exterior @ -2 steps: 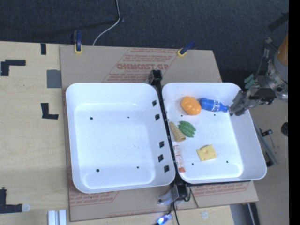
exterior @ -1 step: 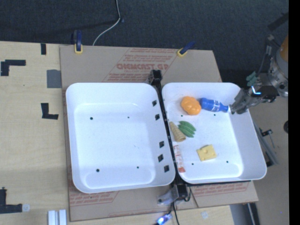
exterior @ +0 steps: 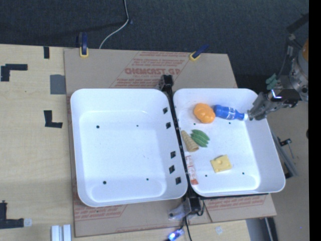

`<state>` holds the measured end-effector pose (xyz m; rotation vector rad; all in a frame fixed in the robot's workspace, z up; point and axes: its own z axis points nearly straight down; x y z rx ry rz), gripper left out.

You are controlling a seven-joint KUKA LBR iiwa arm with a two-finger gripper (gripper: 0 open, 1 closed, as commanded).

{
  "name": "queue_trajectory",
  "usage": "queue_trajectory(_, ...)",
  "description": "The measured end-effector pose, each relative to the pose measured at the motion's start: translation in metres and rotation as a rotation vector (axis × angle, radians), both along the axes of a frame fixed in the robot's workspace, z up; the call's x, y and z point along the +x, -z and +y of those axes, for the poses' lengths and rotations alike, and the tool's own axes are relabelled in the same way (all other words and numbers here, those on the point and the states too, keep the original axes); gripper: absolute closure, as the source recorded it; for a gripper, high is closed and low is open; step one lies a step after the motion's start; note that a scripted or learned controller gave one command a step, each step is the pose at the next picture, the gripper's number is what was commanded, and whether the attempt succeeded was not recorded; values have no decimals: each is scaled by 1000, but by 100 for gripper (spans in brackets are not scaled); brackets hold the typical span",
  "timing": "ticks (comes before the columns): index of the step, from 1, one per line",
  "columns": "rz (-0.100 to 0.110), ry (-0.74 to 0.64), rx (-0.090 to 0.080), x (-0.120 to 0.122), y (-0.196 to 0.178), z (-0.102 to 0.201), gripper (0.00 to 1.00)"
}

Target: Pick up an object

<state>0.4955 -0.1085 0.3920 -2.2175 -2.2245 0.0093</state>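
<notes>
The right bin holds an orange round object, a blue bottle lying on its side, a green leafy piece, a tan cone and a yellow cheese-like wedge. My gripper hangs at the bin's right rim, just right of the blue bottle's cap end. Nothing shows between its fingers.
The left bin sits beside the right one, joined by a black clip strip. Both rest on a cardboard sheet held by a blue and a yellow clamp. A cable runs over the dark cloth behind.
</notes>
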Motion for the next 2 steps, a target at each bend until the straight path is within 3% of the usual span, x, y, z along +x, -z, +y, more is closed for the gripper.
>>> queue_trajectory(1,0,0,-1,0,-10,0,100)
queue_trajectory(2,7,12,4,-15,112,-95,100)
